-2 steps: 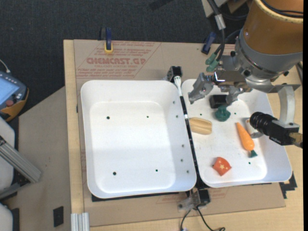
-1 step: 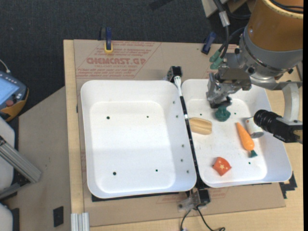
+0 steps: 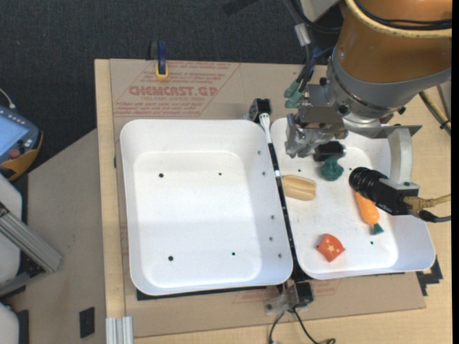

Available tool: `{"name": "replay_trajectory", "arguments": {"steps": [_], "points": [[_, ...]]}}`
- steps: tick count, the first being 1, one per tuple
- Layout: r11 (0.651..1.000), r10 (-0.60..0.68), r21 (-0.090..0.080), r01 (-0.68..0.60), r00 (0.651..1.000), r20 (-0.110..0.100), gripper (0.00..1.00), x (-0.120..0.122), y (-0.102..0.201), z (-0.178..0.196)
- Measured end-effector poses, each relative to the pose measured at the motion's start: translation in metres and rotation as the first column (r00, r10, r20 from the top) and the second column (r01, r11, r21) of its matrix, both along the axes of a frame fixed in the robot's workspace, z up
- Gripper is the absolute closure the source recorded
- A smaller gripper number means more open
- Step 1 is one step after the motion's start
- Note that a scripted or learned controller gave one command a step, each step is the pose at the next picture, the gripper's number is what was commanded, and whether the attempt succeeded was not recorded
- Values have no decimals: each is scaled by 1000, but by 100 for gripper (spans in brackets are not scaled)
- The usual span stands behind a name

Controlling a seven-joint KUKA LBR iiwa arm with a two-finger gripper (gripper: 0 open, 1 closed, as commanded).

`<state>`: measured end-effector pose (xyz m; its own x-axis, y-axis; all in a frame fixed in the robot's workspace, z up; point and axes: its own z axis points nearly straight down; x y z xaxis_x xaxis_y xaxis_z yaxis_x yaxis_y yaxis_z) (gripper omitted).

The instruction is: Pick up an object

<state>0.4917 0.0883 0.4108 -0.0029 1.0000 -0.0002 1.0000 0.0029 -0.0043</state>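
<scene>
The right bin (image 3: 409,253) holds several small objects. A tan bread-like piece (image 3: 299,187) lies near its left wall, and a red block (image 3: 330,248) sits toward the front. An orange carrot (image 3: 368,210) lies at the right, partly under a black part of the arm. A dark green piece (image 3: 330,169) sits at the back. My gripper (image 3: 303,147) hangs over the back left of this bin, just left of the green piece and behind the tan piece. I see nothing held in it.
The left bin (image 3: 133,192) lies beside the right one, and their walls meet at a ridge (image 3: 280,192). A black cylinder with a cable (image 3: 373,185) juts from the arm over the right bin. Brown board (image 3: 179,84) lies behind the bins, with a blue clamp (image 3: 161,59) on it.
</scene>
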Motion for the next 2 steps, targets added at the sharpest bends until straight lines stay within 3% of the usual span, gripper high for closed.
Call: {"name": "replay_trajectory", "arguments": {"steps": [1, 2], "points": [[1000, 0, 1, 0, 1000, 7, 100, -5, 32, 12], [1000, -10, -2, 10, 1000, -2, 100, -13, -41, -32]]}}
